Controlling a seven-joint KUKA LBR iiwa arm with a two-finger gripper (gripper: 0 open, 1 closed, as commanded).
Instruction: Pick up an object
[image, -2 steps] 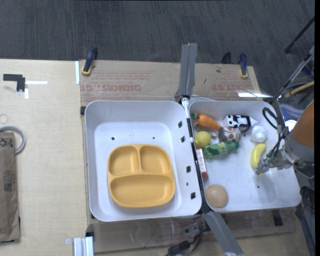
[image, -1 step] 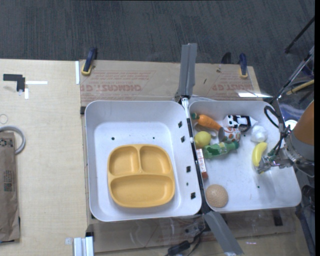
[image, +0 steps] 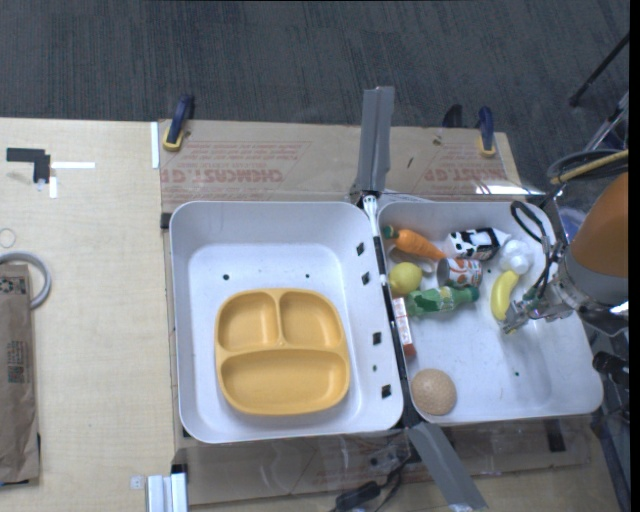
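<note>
Right bin (image: 560, 390) holds the candidate objects, clustered toward its far-left part: a carrot (image: 415, 242), a lemon (image: 405, 277), a green bottle-like item (image: 445, 298), a black-and-white cow toy (image: 473, 241), a small orange-and-white figure (image: 461, 269), and a banana (image: 503, 294). A brown round object (image: 434, 391) sits apart, near the bin's near-left corner. Left bin (image: 190, 300) carries a yellow divided plate (image: 283, 350).

Arm enters from the right; the end effector (image: 522, 318) is low over the right bin's floor, just right of and slightly nearer the camera than the banana's lower tip. Whether it is open or closed: cannot tell, the tip is small and tangled with cable in this view. Nothing visibly gripped.

Key relation: the banana is the nearest object, lying immediately left and a little beyond the end effector. Its long axis runs roughly near-to-far in the bin, tilted slightly. The banana's upper end lies close beside the figure, so its lower half looks the freer place to take hold.

Judgement: pick not yet achieved. A short shift left would centre the tool on the banana; a grasp across its short axis seems best. Risk: nudging it into the cluster.
</note>
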